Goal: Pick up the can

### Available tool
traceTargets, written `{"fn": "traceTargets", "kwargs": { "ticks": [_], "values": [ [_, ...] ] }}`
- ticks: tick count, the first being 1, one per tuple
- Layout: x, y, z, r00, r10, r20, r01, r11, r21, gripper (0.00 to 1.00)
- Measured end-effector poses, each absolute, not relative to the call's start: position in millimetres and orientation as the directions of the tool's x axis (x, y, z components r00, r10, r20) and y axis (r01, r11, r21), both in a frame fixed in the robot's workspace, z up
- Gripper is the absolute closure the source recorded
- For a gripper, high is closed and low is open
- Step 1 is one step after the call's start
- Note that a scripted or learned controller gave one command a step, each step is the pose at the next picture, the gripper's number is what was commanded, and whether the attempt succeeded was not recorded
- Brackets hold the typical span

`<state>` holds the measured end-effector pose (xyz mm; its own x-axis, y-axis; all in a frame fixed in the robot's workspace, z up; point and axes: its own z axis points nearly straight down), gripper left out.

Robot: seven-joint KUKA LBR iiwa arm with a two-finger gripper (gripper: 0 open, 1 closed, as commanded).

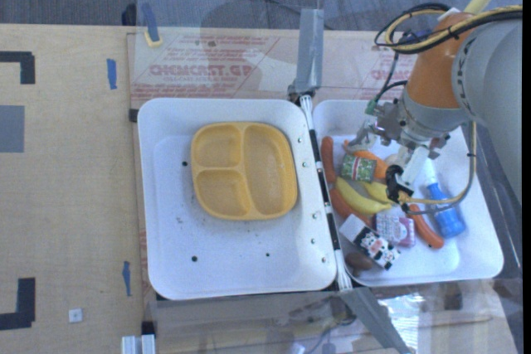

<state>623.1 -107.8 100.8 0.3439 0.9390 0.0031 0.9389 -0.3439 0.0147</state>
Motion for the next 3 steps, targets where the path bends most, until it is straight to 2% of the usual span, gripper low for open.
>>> {"fn": "traceTargets", "kwargs": {
  "ticks": [1,2,3],
  "values": [
    [623.5,-111.2,111.5,0.349,0.937,0.002,0.937,-0.349,0.018,1.0],
    [623.5,-111.4,111.4,0.349,0.937,0.002,0.937,-0.349,0.018,0.0],
    [564.8,-116.8,87.6,0.576,0.818,0.004,0.818,-0.576,0.004,0.0]
  ]
}}
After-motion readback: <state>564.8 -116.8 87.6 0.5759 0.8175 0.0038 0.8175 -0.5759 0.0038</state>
